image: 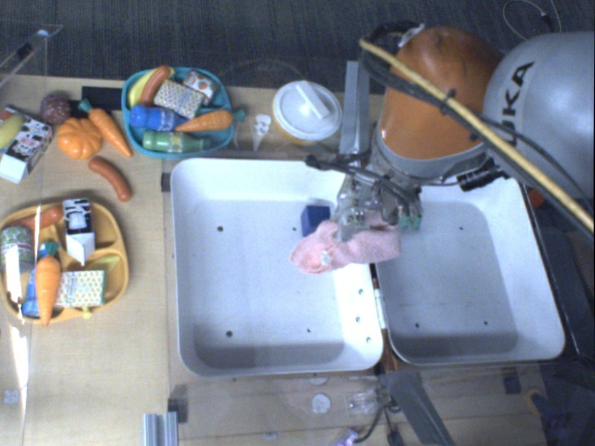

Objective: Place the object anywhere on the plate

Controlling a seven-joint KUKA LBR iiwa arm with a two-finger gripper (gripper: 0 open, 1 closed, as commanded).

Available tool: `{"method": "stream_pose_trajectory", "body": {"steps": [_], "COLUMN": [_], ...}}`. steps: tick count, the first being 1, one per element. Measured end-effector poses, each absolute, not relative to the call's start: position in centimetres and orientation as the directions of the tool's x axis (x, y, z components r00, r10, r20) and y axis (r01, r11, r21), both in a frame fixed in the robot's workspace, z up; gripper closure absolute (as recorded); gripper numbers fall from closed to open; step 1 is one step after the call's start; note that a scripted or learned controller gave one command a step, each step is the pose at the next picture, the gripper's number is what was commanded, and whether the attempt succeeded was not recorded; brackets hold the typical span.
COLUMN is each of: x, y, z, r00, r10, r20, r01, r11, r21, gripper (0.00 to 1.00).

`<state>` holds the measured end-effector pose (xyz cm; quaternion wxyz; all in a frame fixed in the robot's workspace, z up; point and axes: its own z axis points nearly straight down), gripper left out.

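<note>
Below the gripper (pixel 364 214): pink cloth (pixel 344 247), draped over the seam between the 2 bins, left bin (pixel 232 342) and right bin (pixel 483 333). Risk judged: limp fabric slipping loose or snagging on a rim mid-transfer. Finger spacing: cannot tell; cloth touching the tool's tip, grip unconfirmed. Left of gripper: blue block (pixel 314 218). Further left, well apart: yellow plate (pixel 113 240).
</note>
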<state>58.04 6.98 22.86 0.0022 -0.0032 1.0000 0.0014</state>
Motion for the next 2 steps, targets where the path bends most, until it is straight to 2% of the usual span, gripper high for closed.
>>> {"method": "stream_pose_trajectory", "body": {"steps": [2], "x": [52.5], "y": [16.3], "z": [22.2], "r00": [-1.000], "r10": [-0.005], "r20": [-0.003], "r01": [-0.005], "r11": [1.000], "r21": [0.002], "gripper": [1.00]}}
